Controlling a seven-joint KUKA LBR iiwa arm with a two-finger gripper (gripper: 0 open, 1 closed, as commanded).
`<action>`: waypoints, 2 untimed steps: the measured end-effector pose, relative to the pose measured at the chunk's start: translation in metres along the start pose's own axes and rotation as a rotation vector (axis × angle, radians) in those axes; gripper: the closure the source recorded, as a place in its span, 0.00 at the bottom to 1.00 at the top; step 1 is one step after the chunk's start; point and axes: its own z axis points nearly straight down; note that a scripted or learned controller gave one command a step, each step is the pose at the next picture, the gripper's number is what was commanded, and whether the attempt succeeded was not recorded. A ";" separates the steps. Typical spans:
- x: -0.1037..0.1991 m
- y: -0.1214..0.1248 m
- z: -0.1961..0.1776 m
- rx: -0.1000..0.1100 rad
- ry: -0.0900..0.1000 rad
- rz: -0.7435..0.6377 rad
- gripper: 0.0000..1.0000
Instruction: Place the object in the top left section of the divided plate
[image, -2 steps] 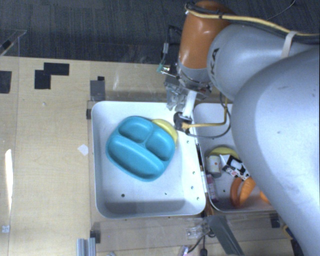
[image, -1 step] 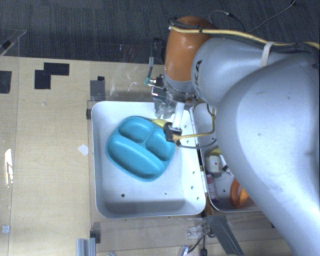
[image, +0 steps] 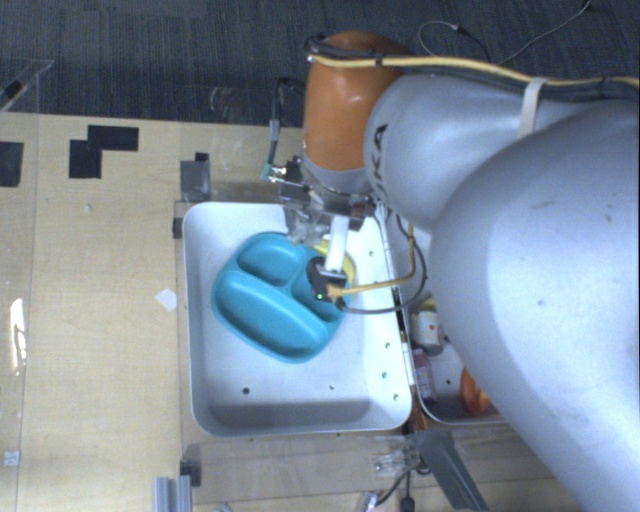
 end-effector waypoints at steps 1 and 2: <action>0.001 0.001 -0.012 -0.003 0.003 -0.002 1.00; -0.013 -0.024 -0.011 0.002 -0.001 -0.086 1.00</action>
